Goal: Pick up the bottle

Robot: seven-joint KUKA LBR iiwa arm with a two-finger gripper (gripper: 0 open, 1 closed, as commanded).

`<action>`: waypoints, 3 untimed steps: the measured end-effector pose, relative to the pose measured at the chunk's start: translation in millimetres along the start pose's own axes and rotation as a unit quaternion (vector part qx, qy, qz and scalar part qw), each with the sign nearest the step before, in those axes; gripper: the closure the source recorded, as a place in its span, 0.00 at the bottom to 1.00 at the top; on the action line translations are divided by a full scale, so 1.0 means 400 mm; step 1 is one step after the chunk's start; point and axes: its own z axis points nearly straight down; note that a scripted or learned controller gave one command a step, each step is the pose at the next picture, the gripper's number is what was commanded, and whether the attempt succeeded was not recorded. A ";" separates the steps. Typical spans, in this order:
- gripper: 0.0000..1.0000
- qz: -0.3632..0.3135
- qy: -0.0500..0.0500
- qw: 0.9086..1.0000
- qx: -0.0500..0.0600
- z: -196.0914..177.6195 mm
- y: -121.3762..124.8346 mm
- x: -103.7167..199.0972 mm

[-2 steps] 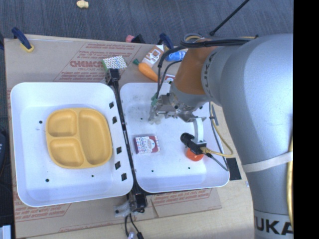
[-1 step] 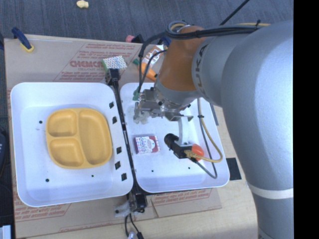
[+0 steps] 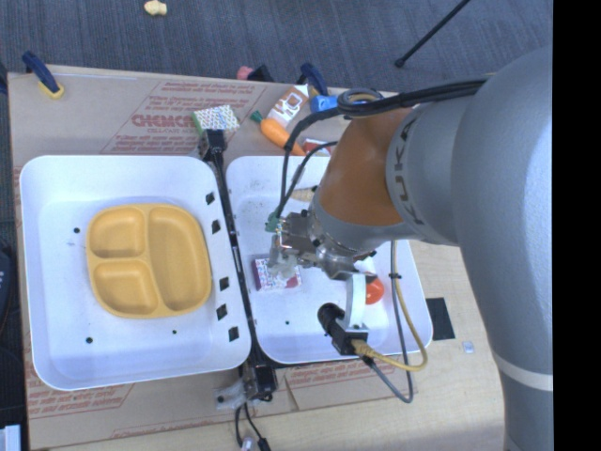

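Hovering low in the right bin (image 3: 282, 341), my gripper (image 3: 282, 263) above a small pink-white item (image 3: 272, 276), jaw state indiscernible; bottle (image 3: 285, 113) unlifted, lying outside on the cardboard (image 3: 113, 116).

Bottle (image 3: 285, 113): white w/ orange cap, lying on its side on cardboard behind right bin.

A dark grey ribbed carpet (image 3: 235, 17) covers the floor at the far side, with a small yellow scrap (image 3: 155, 7) lying on it toward the left. A thin black pole (image 3: 451, 17) slants across the carpet at the far right. The worktop (image 3: 122, 120) is covered in brown cardboard with red print, and blue clamps (image 3: 42, 75) grip its far edge.
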 end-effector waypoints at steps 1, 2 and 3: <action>1.00 0.073 0.000 0.997 0.001 0.001 -0.078 0.068; 1.00 -0.196 0.000 0.981 0.000 0.000 -0.073 0.046; 1.00 -0.282 -0.001 0.959 -0.001 -0.082 -0.081 0.230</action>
